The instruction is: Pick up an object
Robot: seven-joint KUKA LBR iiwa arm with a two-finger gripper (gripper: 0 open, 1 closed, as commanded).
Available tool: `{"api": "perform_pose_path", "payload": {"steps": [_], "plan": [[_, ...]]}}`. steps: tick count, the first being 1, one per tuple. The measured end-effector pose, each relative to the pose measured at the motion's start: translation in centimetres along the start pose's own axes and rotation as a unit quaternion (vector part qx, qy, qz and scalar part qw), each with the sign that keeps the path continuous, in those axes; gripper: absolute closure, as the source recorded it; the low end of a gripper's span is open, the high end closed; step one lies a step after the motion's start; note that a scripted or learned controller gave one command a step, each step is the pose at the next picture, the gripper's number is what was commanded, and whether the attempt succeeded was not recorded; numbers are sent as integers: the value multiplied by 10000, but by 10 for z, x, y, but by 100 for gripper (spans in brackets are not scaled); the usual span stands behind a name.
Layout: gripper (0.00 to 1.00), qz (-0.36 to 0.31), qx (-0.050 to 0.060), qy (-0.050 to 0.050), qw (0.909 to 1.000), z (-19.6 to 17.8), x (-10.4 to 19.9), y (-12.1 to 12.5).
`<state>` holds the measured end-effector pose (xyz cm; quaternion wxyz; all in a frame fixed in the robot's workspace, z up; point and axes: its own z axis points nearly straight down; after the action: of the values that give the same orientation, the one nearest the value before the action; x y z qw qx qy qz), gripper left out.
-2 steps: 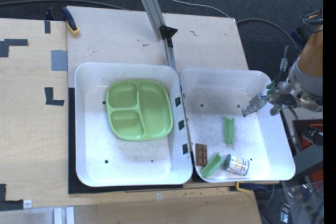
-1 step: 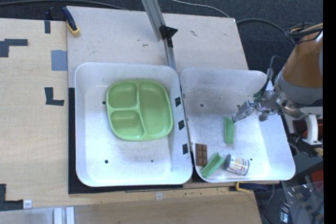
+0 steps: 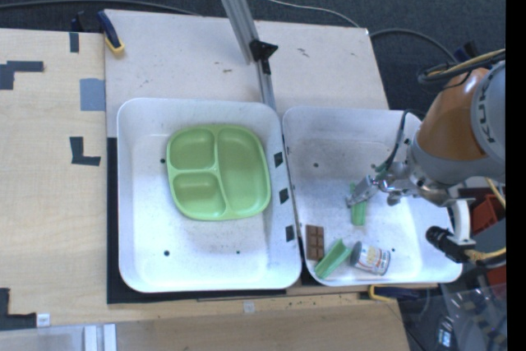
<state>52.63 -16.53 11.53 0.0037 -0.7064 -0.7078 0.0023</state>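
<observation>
My gripper (image 3: 362, 193) reaches into the right bin (image 3: 329, 136) from the right, low over its middle. A small green block (image 3: 358, 214) stands just below the fingertips, touching or nearly touching them; I cannot see whether it sits between the fingers. Near the bin's front edge lie a brown chocolate bar (image 3: 316, 242), a flat green piece (image 3: 331, 258) and a small jar with a yellow label (image 3: 371, 259). The left bin (image 3: 140, 259) holds a green divided plate (image 3: 219, 172).
A metal pole (image 3: 238, 4) slants down from the top to the seam between the bins. The bins' shared wall (image 3: 283, 185) carries black clips. Cables and a red part (image 3: 485, 214) crowd the right side beyond the bin.
</observation>
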Motion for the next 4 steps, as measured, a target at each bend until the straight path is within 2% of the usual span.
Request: {"api": "perform_pose_path", "payload": {"steps": [1, 2, 3, 4], "plan": [[100, -4, -23, -2, 10000, -13, 0, 1], [100, 1, -54, -12, 10000, -57, 5, 0], [100, -3, -69, -17, 10000, -119, 11, 3], [100, 1, -62, -16, 10000, -159, 11, 4]]}}
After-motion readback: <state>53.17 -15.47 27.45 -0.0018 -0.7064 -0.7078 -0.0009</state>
